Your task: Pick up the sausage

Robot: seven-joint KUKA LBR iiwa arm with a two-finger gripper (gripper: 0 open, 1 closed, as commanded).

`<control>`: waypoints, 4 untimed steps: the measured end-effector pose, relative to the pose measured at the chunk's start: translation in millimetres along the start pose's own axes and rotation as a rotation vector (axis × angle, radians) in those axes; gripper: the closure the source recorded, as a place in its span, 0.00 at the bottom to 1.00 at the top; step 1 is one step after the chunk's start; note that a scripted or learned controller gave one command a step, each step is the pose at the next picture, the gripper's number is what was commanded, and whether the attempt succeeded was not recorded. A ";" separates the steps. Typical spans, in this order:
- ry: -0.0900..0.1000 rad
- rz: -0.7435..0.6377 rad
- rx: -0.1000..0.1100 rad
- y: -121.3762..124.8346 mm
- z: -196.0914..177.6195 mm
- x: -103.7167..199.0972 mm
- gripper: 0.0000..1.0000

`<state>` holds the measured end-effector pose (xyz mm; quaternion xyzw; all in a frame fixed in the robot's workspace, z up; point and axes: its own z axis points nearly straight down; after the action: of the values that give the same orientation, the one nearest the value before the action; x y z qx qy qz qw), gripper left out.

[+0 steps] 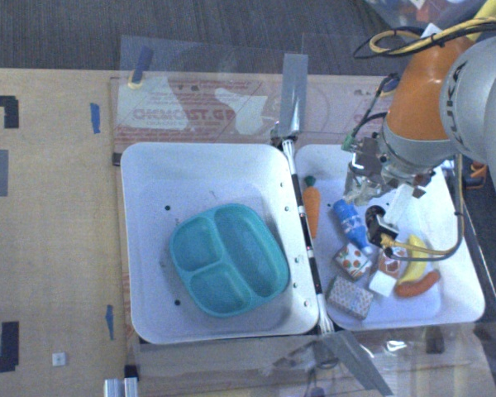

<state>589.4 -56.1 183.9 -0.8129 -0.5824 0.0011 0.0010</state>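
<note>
Lying at the near right of the right-hand shallow white bin (467, 300) is the reddish-orange, slightly curved sausage (417, 284), flat on the bin floor with nothing gripping it. Just above it, touching or nearly so, curves a small yellow banana (419, 247). To the sausage's left sits a small white block (382, 283), and beyond that a brown-and-white patterned cube (352, 260) and a grey checked packet (350, 297) near the bin's front edge. Farther up the bin a blue cylindrical bottle (348, 221) lies at a slant, and an orange carrot with a green top (312, 208) rests along the left wall.

The gripper (372, 190) hangs over the upper middle of this bin, above the blue bottle and well apart from the sausage; whether it is released or clenched cannot be told from this angle, and no object is seen in it. The grey arm with its orange band (426, 98) comes in from the upper right, trailing yellow and black cables.

The left-hand shallow white bin (149, 172) holds a teal plastic tray with three compartments (227, 259). Both bins stand side by side on the light wooden desk (50, 222), which carries strips of blue tape (94, 117).
</note>
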 end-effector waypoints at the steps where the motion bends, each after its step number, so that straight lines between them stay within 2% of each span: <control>1: 0.000 0.186 0.002 5.9 8.7 -54.9 1.00; 2: 0.000 0.285 -0.003 39.4 -55.0 -110.4 1.00; 3: 0.000 0.348 -0.003 72.8 -12.4 -39.9 1.00; 4: 0.001 0.120 0.002 3.5 -0.3 -21.6 1.00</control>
<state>585.7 -77.6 184.2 -0.8464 -0.5325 0.0013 0.0017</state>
